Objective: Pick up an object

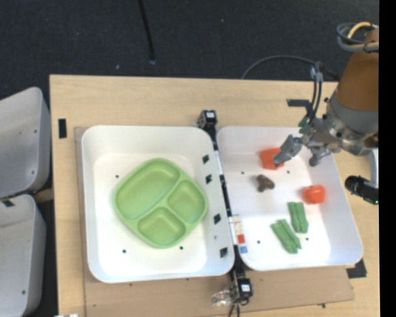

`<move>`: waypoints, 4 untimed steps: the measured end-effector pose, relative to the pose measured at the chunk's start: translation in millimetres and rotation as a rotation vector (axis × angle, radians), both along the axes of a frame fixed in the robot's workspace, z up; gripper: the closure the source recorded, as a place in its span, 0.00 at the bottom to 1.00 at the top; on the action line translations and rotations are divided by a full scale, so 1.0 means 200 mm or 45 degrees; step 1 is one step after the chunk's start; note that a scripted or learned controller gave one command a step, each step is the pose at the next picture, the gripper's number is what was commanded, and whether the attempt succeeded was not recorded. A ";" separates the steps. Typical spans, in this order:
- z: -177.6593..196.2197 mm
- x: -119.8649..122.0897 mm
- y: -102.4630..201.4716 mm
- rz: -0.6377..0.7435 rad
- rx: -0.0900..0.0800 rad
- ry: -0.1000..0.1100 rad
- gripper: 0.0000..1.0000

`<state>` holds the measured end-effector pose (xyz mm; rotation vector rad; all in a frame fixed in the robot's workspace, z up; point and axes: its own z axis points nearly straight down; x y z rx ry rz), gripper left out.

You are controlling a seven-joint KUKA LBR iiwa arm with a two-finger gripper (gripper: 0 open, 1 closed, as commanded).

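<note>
The arm [356, 91] comes in at the upper right of the frame, its gripper [302, 149] low over the upper part of the right bin [336, 243]. The fingers [288, 149] are spread apart and grasp nothing. One finger's tip is just beside an orange block [270, 158], which lies on the bin floor left of the gripper; whether they touch is unclear. Below it, near the bin's middle, sits a small brown lump [264, 183]. A second orange piece [313, 193] lies to the right of that, and two green pods [292, 226] lie lower down. In the left bin [96, 243] a green divided plate [160, 202] rests flat.
</note>
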<state>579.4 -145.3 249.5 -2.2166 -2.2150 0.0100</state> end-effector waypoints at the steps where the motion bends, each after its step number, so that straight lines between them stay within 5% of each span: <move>1: 0.03 0.01 0.00 0.002 -0.001 -0.014 0.00; 4: -0.75 0.01 -0.06 -0.003 -0.003 -0.009 0.00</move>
